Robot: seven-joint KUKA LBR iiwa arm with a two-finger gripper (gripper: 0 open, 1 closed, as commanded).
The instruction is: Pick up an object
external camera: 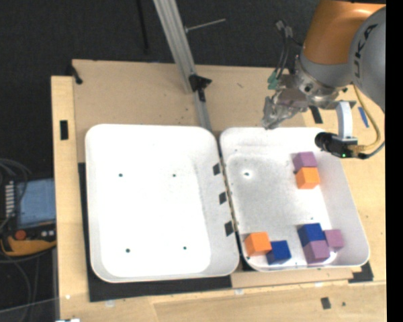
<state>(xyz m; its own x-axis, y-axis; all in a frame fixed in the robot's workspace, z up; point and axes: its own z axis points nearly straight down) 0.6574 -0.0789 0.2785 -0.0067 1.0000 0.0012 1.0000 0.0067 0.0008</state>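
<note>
The right bin (282,200) holds several small blocks. A purple block (303,159) touches an orange block (307,178) near the bin's far right. Along the near edge lie an orange block (258,243), a blue block (279,252), a second blue block (310,233), a purple block (316,250) and a lighter purple block (334,239). My gripper (274,118) hangs above the far rim of the right bin, up and left of the purple and orange pair, with nothing seen between its fingers.
The left bin (154,200) lies beside the right one, with black clips (223,197) along the shared edge. A slanted metal pole (181,52) rises behind the bins. A handheld pendant (28,213) with cables sits off the bench at left.
</note>
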